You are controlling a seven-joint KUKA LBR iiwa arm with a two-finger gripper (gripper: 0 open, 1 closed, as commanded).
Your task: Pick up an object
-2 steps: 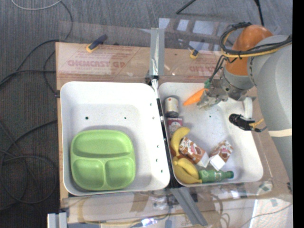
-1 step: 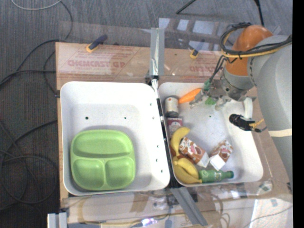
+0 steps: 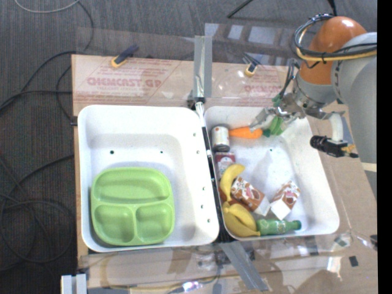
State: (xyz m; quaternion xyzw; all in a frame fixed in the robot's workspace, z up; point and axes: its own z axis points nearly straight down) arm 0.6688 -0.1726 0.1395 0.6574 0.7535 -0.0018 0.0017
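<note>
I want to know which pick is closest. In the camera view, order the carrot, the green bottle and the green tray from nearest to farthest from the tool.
1. Carrot: at the far end of the right bin, right beside the tool.
2. Green bottle: lying along the near edge of the right bin.
3. Green tray: in the left bin, near corner, farthest away.

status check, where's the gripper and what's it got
Gripper at far end of right bin, over the carrot's green top. Grip unconfirmed. Small can lies just left of the carrot; bananas and cartons nearer.
</note>
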